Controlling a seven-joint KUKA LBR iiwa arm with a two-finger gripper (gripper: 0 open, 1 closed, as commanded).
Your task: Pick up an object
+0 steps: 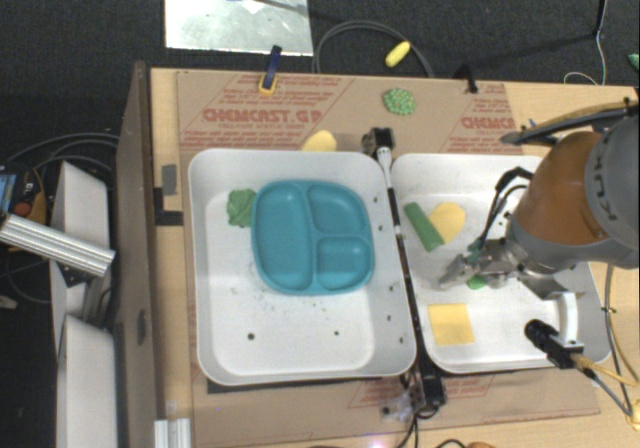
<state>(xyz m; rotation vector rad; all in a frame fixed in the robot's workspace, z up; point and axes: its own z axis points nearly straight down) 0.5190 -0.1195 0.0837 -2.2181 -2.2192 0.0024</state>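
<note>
L bin (215, 266): blue divided plate (312, 236) at centre; green leafy item (240, 206) touching it at 9 o'clock. Counter (300, 114), behind bins: yellow item (320, 142), green round item (399, 101). R bin (420, 181): green stick (424, 227) lying over yellow round item (447, 220); yellow square (451, 323) at 6 o'clock. Jaws (462, 271) low, mid-bin, beside a small green item (477, 283); open or closed: cannot tell.

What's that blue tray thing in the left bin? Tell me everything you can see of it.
The blue tray is a teal, plastic-looking divided plate, roughly square with rounded corners. Raised ridges split it into three compartments: one long one on its left, two smaller ones on its right. It lies flat, open side up, near the middle of the left bin. A small green leafy piece sits against its upper-left edge.
</note>
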